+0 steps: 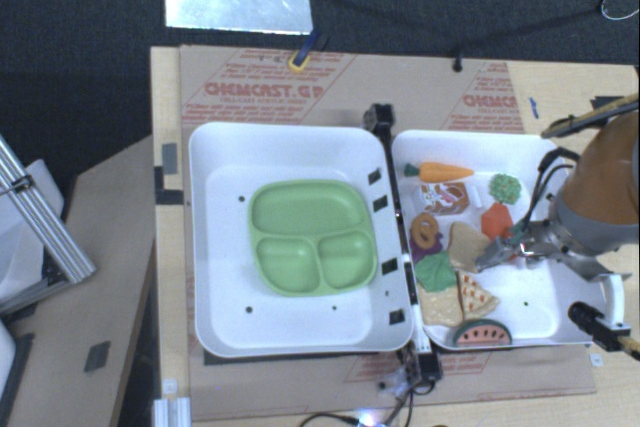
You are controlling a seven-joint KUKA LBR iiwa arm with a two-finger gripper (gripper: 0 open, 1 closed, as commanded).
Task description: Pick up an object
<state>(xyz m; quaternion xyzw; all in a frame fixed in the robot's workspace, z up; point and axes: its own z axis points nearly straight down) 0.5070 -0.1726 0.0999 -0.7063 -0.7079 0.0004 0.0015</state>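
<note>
**Hand low over the toy food in the right bin**

Hand (497,255) hovers beside the tan bread slice (466,244); whether it is wide or narrow, I cannot tell. Left to right: dark carpet (70,25) surrounds a tabletop (120,215) lined with printed cardboard (265,87). A green divided plate (308,237) sits in the left bin (215,155). The right bin (535,310) holds a carrot (444,172), broccoli (506,187), pizza slice (474,298) and watermelon slice (482,333).
</note>
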